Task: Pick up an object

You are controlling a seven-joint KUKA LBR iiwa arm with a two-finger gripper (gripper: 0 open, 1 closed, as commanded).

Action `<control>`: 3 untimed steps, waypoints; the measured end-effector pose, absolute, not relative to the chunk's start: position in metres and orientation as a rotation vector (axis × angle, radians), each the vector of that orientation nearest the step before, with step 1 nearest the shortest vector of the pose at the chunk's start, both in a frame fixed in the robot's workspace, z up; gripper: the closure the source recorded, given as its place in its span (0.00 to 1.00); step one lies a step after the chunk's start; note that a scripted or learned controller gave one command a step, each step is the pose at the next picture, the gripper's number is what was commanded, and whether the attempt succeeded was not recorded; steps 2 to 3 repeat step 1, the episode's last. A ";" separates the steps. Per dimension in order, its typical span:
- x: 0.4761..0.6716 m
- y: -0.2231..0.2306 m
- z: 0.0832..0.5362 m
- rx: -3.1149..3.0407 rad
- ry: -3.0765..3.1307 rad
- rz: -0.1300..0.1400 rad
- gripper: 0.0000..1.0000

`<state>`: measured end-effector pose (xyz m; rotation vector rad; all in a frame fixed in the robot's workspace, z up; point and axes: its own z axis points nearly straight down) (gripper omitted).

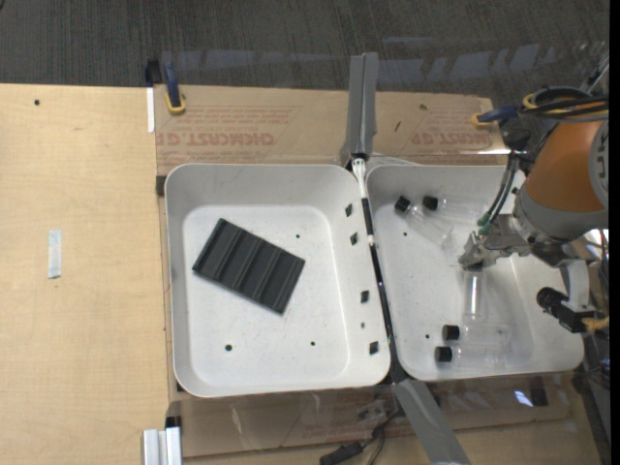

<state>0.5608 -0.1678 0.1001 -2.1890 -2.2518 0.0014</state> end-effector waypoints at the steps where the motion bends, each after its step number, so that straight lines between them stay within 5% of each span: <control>1: 0.572 -0.082 0.191 -2.242 -2.199 0.003 1.00; 3: 0.572 -0.082 0.191 -2.242 -2.199 0.003 1.00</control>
